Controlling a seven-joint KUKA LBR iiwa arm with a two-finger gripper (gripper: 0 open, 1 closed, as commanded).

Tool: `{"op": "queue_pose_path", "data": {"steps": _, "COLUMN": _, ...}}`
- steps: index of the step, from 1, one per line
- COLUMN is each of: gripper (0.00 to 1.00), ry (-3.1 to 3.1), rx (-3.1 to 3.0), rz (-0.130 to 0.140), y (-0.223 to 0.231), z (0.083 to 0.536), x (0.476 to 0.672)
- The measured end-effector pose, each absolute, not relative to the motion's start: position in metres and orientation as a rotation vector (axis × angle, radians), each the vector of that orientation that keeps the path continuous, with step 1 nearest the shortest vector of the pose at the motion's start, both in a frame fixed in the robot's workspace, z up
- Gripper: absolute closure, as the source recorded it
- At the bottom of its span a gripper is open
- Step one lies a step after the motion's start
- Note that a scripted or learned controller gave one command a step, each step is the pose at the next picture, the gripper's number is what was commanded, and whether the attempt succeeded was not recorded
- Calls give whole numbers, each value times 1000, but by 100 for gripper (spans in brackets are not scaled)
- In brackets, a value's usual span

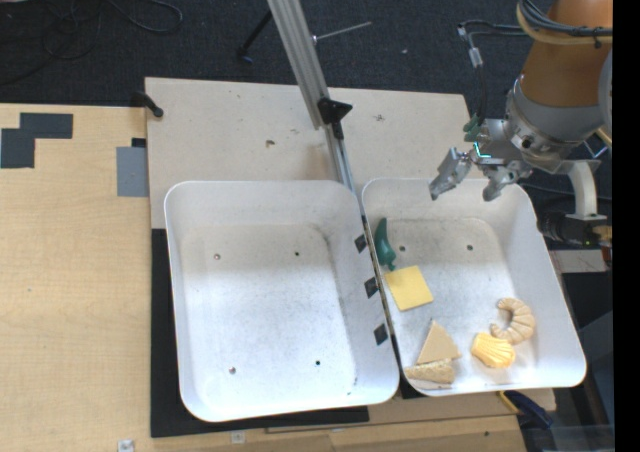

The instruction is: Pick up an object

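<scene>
My gripper (470, 180) hangs above the far rim of the right bin (553, 275), its two fingers spread apart with nothing between them. In that bin lie a flat yellow square (409, 289), a dark green piece (382, 243) against the left wall, a tan wedge (437, 345) with a bread-like slice (430, 372) beside it, a yellow lump (493, 351) and a curled croissant-like piece (515, 319). All of them rest well in front of and below the gripper.
The left bin (190, 270) sits beside the right one, with black clips along the shared wall. A slanted aluminium bar (300, 50) rises from the divider toward the back. Cables lie on the dark floor behind the bench.
</scene>
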State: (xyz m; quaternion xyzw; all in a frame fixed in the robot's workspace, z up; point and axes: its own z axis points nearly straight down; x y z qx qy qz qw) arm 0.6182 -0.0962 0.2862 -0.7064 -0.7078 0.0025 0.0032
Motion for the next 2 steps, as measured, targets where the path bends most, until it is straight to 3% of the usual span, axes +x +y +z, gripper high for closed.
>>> {"op": "queue_pose_path", "data": {"steps": 1, "gripper": 0, "ry": -2221, "rx": -2219, "rz": 3, "y": -97, "z": 289, "x": 619}}
{"op": "queue_pose_path", "data": {"steps": 2, "gripper": 0, "ry": -2218, "rx": -2217, "rz": 8, "y": -94, "z": 242, "x": 626}}
